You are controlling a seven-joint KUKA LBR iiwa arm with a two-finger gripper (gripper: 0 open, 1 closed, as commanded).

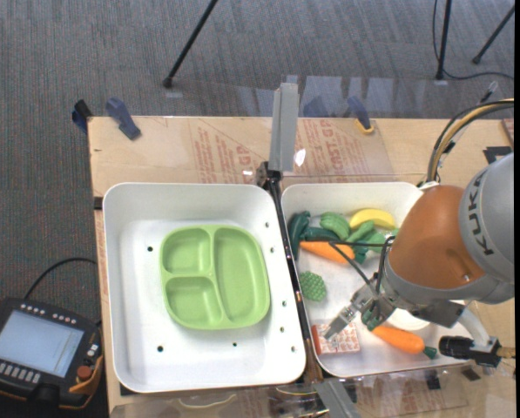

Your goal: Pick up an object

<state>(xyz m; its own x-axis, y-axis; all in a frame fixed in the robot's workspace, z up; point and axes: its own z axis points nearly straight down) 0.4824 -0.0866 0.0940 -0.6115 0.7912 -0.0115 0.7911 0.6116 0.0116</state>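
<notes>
The gripper (345,322) hangs low in the right bin (397,190), how wide it stands I cannot tell, with the red-and-white packet (340,344) lying flat just below its tip, toward the bin's near rim.

So the arm (469,233) comes in from the right side of the bench and hangs over the right bin. It's the grey body with the big orange band (434,242) sitting just above the wrist, and a "KUK" marking is readable on the grey shell. The wrist points down and toward the left, with the gripper (351,316) low over the front part of that bin, near its front-left corner. The fingers look like slim metallic prongs angled down-left, but honestly I can't make out from this angle how they're set. A cable loops up behind the arm at the back right.
</notes>
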